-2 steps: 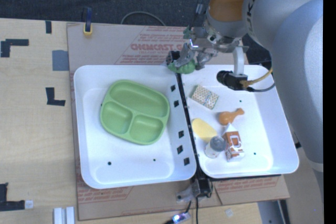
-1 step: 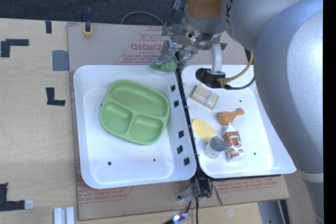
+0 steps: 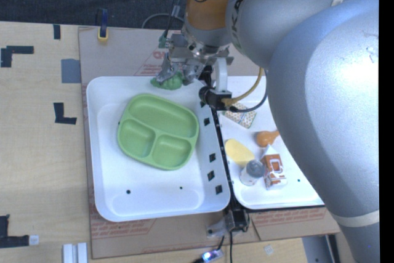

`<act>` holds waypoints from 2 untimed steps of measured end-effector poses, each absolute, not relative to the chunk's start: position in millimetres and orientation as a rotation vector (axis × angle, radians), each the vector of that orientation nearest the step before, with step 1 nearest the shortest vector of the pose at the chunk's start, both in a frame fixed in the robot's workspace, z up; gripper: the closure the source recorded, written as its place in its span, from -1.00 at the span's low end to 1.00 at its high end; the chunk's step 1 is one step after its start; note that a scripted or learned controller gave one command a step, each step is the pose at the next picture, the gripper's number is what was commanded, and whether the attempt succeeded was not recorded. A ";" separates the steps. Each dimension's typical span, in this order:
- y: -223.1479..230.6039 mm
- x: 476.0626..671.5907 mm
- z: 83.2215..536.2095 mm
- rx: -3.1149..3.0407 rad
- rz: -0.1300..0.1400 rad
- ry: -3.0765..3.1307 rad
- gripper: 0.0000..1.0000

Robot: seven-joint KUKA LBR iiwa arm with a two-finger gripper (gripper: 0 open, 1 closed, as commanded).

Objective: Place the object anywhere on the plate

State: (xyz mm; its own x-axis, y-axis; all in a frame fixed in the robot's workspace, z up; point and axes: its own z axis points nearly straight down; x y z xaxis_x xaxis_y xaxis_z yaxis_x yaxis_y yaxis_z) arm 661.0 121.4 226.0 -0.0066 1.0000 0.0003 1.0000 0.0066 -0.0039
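At far edge of left bin (image 3: 98, 151): gripper (image 3: 174, 71) low over green object (image 3: 168, 81), fingers either side of it, apparently gripping. Object just beyond green plate (image 3: 159, 130), not on it.

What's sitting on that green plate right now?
Nothing that I can see: the green plate shows three bare compartments. A small green object sits at the gripper, beyond the plate's far edge. Its underside is hidden.
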 end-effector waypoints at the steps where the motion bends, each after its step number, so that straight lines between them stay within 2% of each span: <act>1: 185.7 658.7 221.8 -2.212 0.001 -2.228 1.00; 2: 181.8 659.2 222.2 -2.217 0.003 -2.224 -1.00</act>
